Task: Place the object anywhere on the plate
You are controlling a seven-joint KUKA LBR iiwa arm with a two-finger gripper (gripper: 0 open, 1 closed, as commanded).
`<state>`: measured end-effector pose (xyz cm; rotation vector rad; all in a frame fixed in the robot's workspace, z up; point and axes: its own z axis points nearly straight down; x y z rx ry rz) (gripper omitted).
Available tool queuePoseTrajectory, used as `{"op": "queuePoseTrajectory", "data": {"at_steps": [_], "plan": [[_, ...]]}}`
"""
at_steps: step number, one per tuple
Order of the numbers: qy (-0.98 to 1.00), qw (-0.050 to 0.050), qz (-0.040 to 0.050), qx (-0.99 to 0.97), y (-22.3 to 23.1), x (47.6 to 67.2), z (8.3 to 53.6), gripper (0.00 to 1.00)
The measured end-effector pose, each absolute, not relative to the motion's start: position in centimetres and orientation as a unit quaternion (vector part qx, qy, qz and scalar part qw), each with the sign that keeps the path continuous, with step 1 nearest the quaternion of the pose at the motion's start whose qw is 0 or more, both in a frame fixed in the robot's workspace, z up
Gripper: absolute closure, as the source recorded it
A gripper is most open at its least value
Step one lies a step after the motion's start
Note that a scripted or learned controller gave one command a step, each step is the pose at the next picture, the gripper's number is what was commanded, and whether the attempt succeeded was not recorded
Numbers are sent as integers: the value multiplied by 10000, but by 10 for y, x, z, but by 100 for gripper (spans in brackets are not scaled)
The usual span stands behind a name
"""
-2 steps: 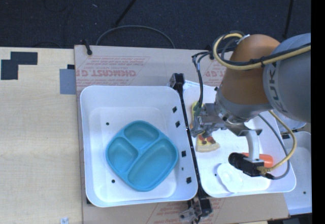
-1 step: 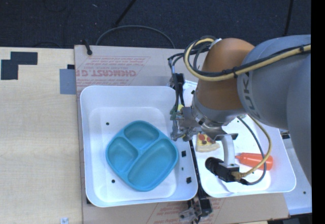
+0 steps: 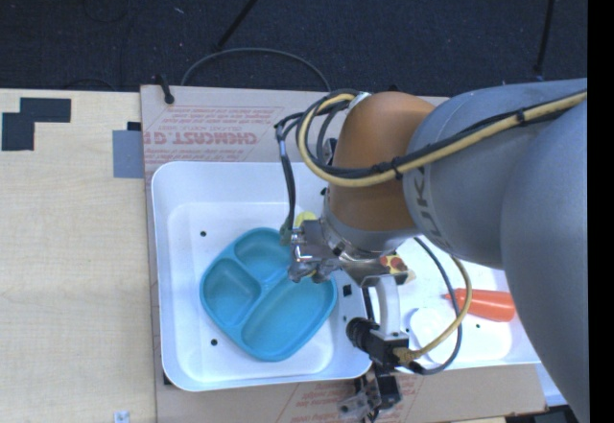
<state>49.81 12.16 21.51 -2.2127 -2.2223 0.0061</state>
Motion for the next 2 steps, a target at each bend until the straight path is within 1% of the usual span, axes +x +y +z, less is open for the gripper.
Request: {"op": "queuePoseTrajectory", "data": {"at_steps": [1, 2], "plan": [[-7083, 25, 23, -7059, 151, 487, 217, 100], [-7076, 21, 25, -7066, 150, 487, 217, 0]]}}
